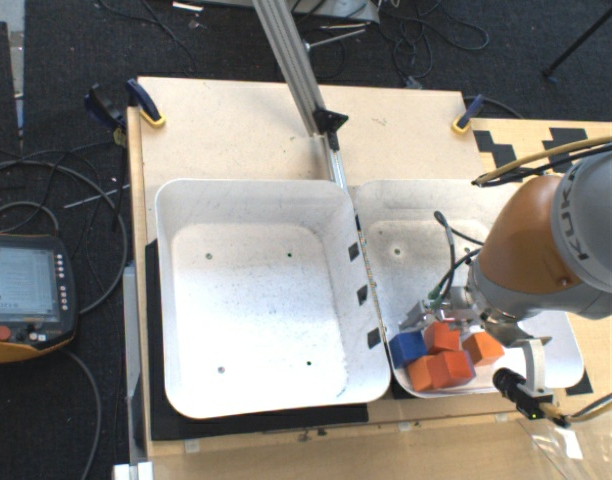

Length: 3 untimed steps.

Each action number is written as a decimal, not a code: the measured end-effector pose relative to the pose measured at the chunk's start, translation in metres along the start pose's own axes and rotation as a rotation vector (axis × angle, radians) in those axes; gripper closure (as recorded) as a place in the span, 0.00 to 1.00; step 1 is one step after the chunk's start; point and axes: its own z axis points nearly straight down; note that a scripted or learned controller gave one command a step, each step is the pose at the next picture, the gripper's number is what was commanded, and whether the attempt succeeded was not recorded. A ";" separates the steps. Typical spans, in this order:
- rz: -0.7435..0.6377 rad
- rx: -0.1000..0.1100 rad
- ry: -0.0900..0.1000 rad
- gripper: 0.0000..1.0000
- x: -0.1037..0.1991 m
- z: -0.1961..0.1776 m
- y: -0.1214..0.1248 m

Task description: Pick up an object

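Gripper [448, 320] sits directly over orange blocks [448, 360], blue block [406, 348] to their left; I cannot tell finger state.

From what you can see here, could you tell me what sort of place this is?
Most likely a robotics lab test bench. A grey and orange arm reaches over two white bins, a teach pendant lies on the floor, and loose cables trail across the dark carpet.
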 end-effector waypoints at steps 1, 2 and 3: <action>0.003 -0.004 -0.001 1.00 -0.001 -0.010 0.001; 0.004 0.001 0.000 1.00 -0.044 0.000 0.026; -0.005 0.000 0.002 1.00 0.026 -0.140 0.048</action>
